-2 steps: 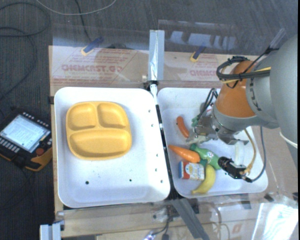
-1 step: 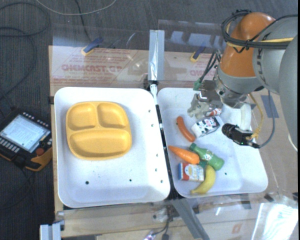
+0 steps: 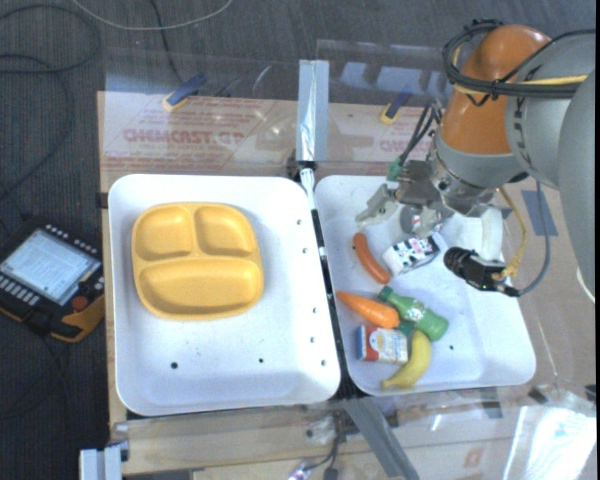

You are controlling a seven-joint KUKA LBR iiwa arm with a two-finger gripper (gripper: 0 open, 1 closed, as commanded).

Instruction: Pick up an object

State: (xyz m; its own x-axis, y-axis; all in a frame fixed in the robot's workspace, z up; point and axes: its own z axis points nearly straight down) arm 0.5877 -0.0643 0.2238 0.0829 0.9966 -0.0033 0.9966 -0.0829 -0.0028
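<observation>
currently the grey arm with the orange band (image 3: 485, 83) reaches from the right over the right shallow white bin (image 3: 500, 353); its two-finger gripper (image 3: 405, 208) hangs above the bin's upper part, fingers spread apart with nothing between them; just below the gripper lies a small white carton with dark print (image 3: 414, 252); beside it, to the left, a slim orange sausage-shaped piece (image 3: 371, 257); lower down, an orange toy carrot (image 3: 368, 309) touches a green toy bottle (image 3: 416, 312); below these, a small red-and-white box (image 3: 382, 344) lies against a yellow toy banana (image 3: 411, 361); the left shallow white bin (image 3: 180, 368) holds a yellow divided plastic tray (image 3: 196, 259).
</observation>
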